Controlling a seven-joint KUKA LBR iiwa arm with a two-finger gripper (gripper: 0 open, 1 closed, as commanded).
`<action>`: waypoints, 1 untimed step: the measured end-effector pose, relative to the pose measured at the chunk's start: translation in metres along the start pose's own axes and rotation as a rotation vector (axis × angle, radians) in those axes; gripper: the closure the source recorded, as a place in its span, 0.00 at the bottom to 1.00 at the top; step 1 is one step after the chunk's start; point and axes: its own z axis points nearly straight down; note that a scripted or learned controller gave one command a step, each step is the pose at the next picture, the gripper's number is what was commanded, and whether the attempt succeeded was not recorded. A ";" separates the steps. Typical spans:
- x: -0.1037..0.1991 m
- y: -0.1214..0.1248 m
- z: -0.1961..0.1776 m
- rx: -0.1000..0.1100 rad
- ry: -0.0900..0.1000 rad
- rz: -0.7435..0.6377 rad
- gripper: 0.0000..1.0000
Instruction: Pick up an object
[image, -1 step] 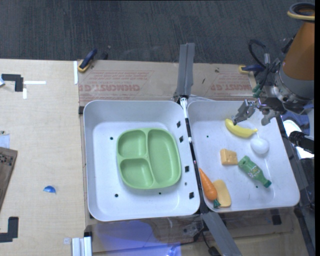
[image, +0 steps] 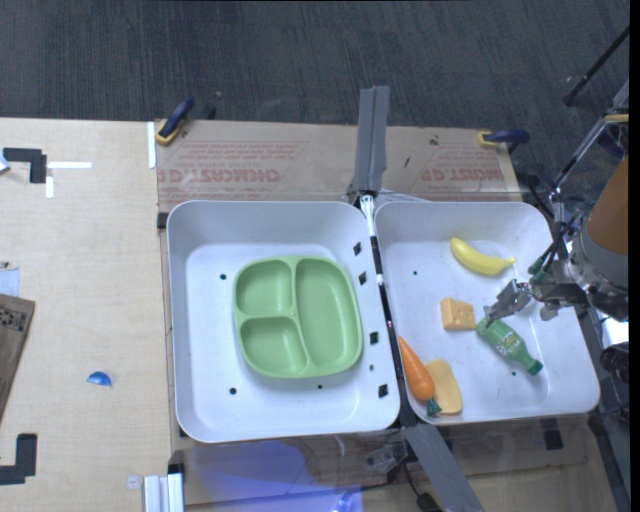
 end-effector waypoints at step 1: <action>-0.036 -0.017 0.120 -0.002 0.000 -0.005 0.00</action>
